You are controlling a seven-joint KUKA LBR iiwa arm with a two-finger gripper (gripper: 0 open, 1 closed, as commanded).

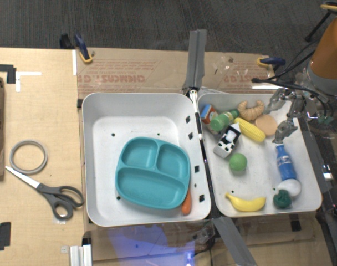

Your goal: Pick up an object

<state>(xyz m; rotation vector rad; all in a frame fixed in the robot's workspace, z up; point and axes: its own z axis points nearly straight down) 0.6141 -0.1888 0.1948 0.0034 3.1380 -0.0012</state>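
Note:
The right bin (312, 204) holds several toys: a croissant (250, 111), a yellow corn cob (250, 131), a tan round piece (268, 126), a green and red item (218, 119), a black-and-white cow (229, 140), a green ball (238, 162), a blue bottle (285, 166), a banana (246, 203) and a dark green lump (282, 199). My gripper (280, 119) hangs over the bin's upper right part, just right of the tan piece and above the bottle. Its fingers look spread open with nothing between them.
The left bin (102, 126) carries a teal divided plate (153, 172) and an orange carrot (186, 204) by its right wall. Scissors (52, 193) and a tape roll (28, 155) lie on the bench to the left. Cables hang at the far right.

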